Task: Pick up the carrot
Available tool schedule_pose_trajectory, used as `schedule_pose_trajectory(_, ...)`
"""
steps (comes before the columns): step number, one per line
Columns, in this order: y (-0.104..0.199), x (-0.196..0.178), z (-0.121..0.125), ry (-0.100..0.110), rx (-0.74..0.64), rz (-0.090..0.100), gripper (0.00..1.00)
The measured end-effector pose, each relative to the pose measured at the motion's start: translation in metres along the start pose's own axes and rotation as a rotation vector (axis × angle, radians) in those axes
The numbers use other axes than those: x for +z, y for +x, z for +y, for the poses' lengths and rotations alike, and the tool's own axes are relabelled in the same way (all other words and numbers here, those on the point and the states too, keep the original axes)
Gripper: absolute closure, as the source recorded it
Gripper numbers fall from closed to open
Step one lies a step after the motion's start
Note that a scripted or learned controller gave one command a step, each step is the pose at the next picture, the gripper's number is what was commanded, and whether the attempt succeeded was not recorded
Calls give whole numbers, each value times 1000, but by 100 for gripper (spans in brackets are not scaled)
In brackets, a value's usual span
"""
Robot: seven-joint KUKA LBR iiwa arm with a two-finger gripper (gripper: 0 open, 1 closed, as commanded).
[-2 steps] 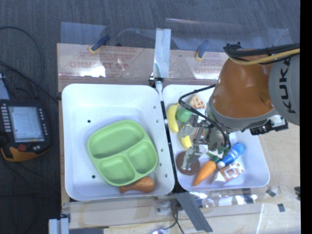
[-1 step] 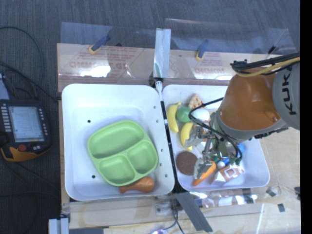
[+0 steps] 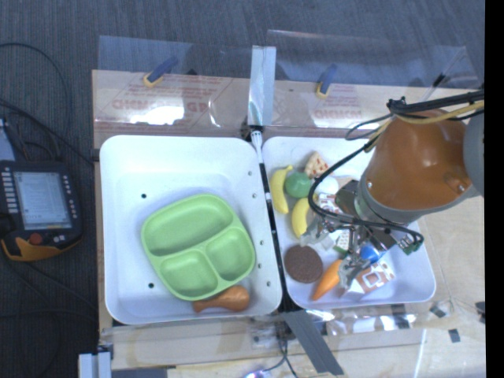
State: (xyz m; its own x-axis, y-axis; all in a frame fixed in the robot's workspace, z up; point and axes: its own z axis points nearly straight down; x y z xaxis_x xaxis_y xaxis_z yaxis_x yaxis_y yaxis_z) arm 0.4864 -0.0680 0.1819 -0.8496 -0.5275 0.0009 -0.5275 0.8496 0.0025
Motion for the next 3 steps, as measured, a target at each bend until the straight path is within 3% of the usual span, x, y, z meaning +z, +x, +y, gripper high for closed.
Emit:
schedule_pose_trajectory(1,14,81,-40,4,248,-7,0)
schedule_pose_trajectory(2,12,89,-42,7,307,-19,0)
schedule_pose_trajectory(3,11,88,-46,24,-25,-24,0)
